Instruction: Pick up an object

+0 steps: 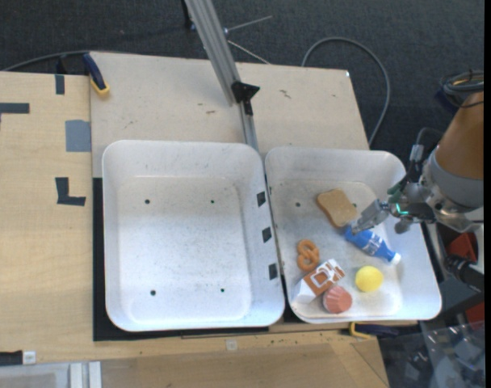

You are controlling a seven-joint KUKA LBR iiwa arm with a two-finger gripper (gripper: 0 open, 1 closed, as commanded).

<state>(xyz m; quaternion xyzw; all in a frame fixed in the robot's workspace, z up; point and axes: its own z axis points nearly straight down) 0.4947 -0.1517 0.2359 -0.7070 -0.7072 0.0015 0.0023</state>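
Objects crowd the right bin (287,176) only: a tan slice of toast (337,207) near its middle, a blue bottle (370,243) lying on its side just beyond, an orange pretzel (308,254), a small orange-and-white box (325,276), a red round piece (337,300) and a yellow ball (369,279) toward the near rim. The gripper (373,215) reaches in from the right edge, low over the gap between toast and bottle, perhaps touching the bottle's upper end. Whether its jaws are spread or pressed together I cannot tell. The left bin (181,156) sits beside it, on the bench (35,184).
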